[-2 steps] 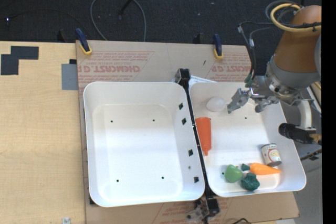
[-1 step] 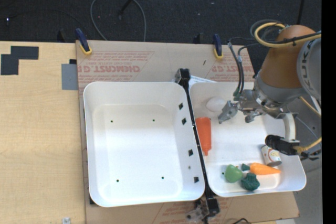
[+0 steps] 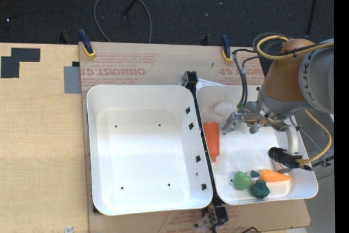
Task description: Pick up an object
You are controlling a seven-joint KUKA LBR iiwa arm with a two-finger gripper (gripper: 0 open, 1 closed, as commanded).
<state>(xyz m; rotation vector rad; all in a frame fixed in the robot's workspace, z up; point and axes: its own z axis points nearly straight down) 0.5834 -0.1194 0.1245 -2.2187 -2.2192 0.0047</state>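
Two white bins side by side; left bin (image 3: 142,101) holds nothing I can see, right bin (image 3: 305,191) holds all candidates. Gripper (image 3: 234,123) hangs over the right bin's 11 o'clock area, just beside a pale rounded object (image 3: 222,108) (hard to tell what it is, white on white); nothing shows between its fingers, and whether they are spread or closed I cannot tell. Orange cylinder (image 3: 211,140) lies along the bin's 9 o'clock wall. Toy carrot (image 3: 274,175), green lump (image 3: 241,180) and dark green piece (image 3: 260,189) cluster at 5 o'clock. Risks, as judged: the cylinder against the wall leaves a finger no room; the clustered pieces could shove apart; the pale object may roll.
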